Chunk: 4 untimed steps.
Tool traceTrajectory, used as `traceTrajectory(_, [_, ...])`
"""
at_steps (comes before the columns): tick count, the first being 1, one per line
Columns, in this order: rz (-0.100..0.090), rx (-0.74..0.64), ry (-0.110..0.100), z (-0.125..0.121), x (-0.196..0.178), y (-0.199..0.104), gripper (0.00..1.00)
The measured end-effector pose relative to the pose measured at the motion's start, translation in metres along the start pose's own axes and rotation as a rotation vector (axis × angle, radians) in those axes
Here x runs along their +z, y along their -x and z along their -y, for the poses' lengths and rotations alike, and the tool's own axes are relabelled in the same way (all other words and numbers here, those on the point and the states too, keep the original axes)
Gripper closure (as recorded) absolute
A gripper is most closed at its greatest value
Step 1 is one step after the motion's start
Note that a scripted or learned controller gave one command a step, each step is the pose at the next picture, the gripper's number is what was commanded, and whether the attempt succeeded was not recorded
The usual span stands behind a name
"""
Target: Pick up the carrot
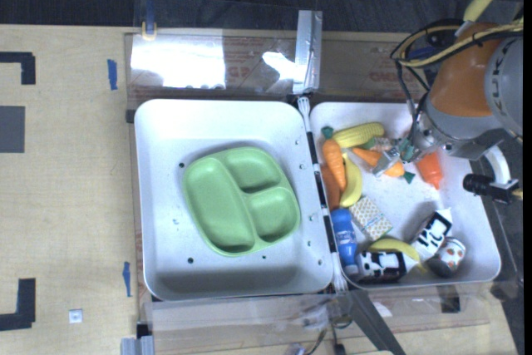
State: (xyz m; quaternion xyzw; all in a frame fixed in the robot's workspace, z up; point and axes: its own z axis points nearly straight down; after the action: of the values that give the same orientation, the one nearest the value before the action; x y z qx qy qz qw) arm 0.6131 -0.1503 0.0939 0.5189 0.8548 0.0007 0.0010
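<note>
- Tabletop (pixel 66 179): pale wood, carrying two shallow white bins side by side.
- Left bin (pixel 166 262), left of the carrot: holding a green divided plate (pixel 241 199) and nothing else to be seen.
- Right bin (pixel 474 220): crowded with small toys; the carrot among them.
- Arm (pixel 474 96): grey with an orange band, reaching in right of the carrot, over the far right part of the right bin.
- Gripper (pixel 401 154): low among the toys, right of the carrot and apart from it; impossible to tell whether open or closed, with clutter hiding the tips.
- Carrot (pixel 333 170): orange with a green top, lying lengthwise hard against the left wall of the right bin, green end pointing away from the camera.
- Likely a light, stiff plastic toy, smooth and a bit slippery, tapering toward the near end; not fragile.
- Best taken across the thick middle, though the wall on one side and the banana touching the other leave little room.
- Corn cob (pixel 359 133): just beyond and right of the carrot.
- Banana (pixel 352 183): touching the carrot on its right.
- Blue bottle (pixel 344 237): just nearer than the carrot, along the same wall.
- Second orange piece (pixel 431 169): well right of the carrot, by the gripper; easily mistaken for the target.
</note>
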Motion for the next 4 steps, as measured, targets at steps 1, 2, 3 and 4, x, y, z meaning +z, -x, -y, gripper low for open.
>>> traceTrajectory(1, [-0.001,-0.099,-0.003,-0.009,-0.111,-0.017,1.0])
traceTrajectory(2, [-0.001,-0.099,-0.003,-0.009,-0.111,-0.017,0.0])
traceTrajectory(3, [-0.004,0.111,-0.006,0.022,-0.082,-0.012,0.0])
traceTrajectory(4, [0.003,0.049,0.002,0.006,0.008,-0.023,0.0])
